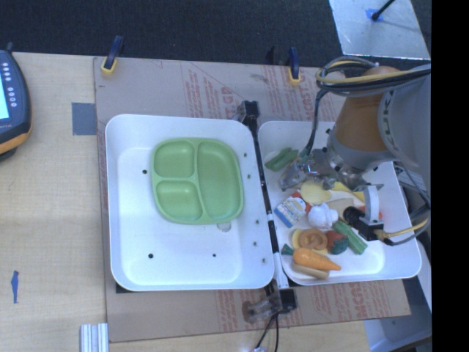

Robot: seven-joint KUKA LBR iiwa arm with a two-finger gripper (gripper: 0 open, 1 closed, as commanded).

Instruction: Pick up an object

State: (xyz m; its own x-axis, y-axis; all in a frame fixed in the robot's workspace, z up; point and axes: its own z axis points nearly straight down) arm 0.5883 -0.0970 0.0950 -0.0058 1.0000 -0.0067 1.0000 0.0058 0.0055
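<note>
My arm [366, 116] reaches in from the right and bends down over the right bin [396, 266], and my jaws [306, 169] sit low at the upper left part of that bin. Whether they are spread or pressed together I cannot tell; the wrist hides them. The toy food is heaped in this bin, mostly just below and to the right of the jaws. A green leafy piece [281, 159] lies just beside the jaws on their left. A pale yellow piece [316, 193] is directly below them, and under that a small white blue-printed packet [289, 211] and a white round piece [321, 215]. Further toward the bin's near edge are a tan pastry-like disc [312, 239], a dark green piece [350, 237] and an orange carrot [315, 259]. The left bin [128, 248] holds a green divided plate [198, 180], well apart from the jaws. Both bins rest on cardboard on the bench [44, 255].
</note>
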